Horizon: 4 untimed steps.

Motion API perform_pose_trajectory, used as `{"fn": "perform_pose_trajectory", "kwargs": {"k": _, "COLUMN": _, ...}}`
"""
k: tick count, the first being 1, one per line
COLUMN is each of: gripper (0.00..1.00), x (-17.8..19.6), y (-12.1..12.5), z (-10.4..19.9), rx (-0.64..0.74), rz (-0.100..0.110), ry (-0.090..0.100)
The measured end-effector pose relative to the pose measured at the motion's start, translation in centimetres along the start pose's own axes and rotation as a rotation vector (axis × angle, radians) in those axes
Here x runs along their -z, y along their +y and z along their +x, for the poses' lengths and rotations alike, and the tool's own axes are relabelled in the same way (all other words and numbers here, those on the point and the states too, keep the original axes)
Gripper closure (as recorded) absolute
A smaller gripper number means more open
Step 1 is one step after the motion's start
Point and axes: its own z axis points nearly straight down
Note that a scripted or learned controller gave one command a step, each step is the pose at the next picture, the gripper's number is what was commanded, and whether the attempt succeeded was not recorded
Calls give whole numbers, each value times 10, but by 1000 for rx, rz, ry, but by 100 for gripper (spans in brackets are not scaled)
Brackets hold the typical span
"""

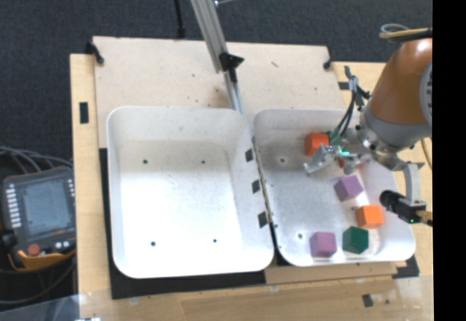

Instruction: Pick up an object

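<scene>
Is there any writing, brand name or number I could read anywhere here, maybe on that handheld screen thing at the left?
No text reads at this sharpness.
Grey handheld control pad with a screen: screen and buttons too blurred to read.
Small coloured blocks in the right white bin: no markings to be seen.

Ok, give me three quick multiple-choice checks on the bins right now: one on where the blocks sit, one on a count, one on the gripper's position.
1. Which bin holds the blocks?
A. the left bin
B. the right bin
C. both bins

2. How many purple blocks are there?
A. one
B. two
C. four

3. Where is the gripper?
A. over the left bin
B. outside both bins
C. low in the right bin beside an orange block

Answers:
1 B: every block lies in the right bin.
2 B: one purple block mid-bin, another purple block near the front wall.
3 C: the gripper sits just below the orange block.
</scene>
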Motion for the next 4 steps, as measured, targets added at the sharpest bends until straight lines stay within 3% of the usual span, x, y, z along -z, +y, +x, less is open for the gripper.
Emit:
{"fn": "perform_pose_trajectory", "kwargs": {"k": 1, "gripper": 0, "x": 2, "y": 1, "z": 0, "rx": -1, "rz": -5, "ry": -1}}
{"fn": "perform_pose_trajectory", "kwargs": {"k": 2, "gripper": 0, "x": -60, "y": -2, "z": 1, "rx": -4, "rz": 2, "ry": -3}}
{"fn": "perform_pose_trajectory", "kwargs": {"k": 3, "gripper": 0, "x": -102, "y": -1, "z": 0, "rx": -5, "rz": -6, "ry": -5}}
{"fn": "perform_pose_trajectory", "kwargs": {"k": 4, "gripper": 100, "x": -89, "y": 0, "z": -1, "rx": -13, "rz": -11, "ry": -3}}
